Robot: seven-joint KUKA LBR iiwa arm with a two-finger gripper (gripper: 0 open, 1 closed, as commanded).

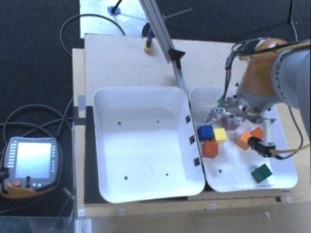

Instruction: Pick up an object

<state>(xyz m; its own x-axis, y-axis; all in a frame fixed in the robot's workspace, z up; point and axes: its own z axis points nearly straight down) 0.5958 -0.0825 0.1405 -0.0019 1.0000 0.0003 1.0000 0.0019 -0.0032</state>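
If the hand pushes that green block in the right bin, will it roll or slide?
The green block looks flat-faced and cube-like, so it would probably slide, not roll. It seems rigid, likely light. Lying apart from the other blocks, it should move freely.

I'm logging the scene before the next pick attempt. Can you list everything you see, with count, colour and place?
left bin: 1, white, left half of the bench
right bin: 1, white, beside the left bin, holds all the blocks
blue block: 1, blue, right bin near its left wall
yellow block: 1, yellow, right next to the blue block
red-orange block: 1, just below the blue and yellow blocks
purple block: 1, purple, partly under the tool
orange blocks: 2, orange, centre of the right bin, close together
green block: 1, green, lower right of the right bin
teach pendant: 1, grey and orange, on the floor left of the bench
arm: 1, grey with orange band, from the right
tool: 1, over the purple block
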